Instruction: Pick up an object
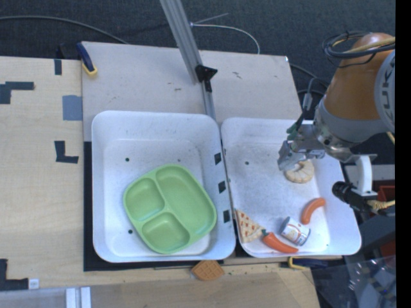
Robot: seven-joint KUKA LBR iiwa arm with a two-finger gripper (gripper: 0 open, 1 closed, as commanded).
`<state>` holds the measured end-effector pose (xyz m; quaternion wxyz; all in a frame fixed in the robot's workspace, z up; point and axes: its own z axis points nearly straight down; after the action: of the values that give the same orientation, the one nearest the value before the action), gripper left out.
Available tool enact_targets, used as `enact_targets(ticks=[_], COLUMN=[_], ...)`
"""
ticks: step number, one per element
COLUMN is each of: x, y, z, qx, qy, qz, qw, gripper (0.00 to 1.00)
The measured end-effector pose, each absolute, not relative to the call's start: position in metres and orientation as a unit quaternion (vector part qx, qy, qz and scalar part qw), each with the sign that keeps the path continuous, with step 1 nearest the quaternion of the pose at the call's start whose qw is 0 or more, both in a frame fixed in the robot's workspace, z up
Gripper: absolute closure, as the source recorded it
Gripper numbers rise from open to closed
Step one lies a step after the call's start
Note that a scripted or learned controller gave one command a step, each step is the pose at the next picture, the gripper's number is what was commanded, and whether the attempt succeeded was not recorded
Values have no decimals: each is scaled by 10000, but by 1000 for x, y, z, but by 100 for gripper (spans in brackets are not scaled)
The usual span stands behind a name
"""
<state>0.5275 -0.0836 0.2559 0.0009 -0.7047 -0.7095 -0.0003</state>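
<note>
My gripper (294,161) hangs low over the right bin (257,191), right at a round tan cookie (300,172) that lies beneath and just in front of it. The arm's body hides how the tips stand. Further toward the front of the same bin lie an orange sausage (313,210), a small can on its side (295,231), a carrot (279,242) and a waffle wedge (246,225).
The left bin (109,172) holds a green divided plate (169,208). A tan biscuit (207,271) lies on the bench outside the bins at the front. A metal pole (183,31) slants up from between the bins at the back.
</note>
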Motion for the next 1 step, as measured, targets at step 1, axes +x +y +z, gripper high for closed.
enact_targets(ticks=[1], x=[548], y=[-42], z=[253], qx=[-7052], qy=[-7090], qz=[3], qw=[7], gripper=[100])
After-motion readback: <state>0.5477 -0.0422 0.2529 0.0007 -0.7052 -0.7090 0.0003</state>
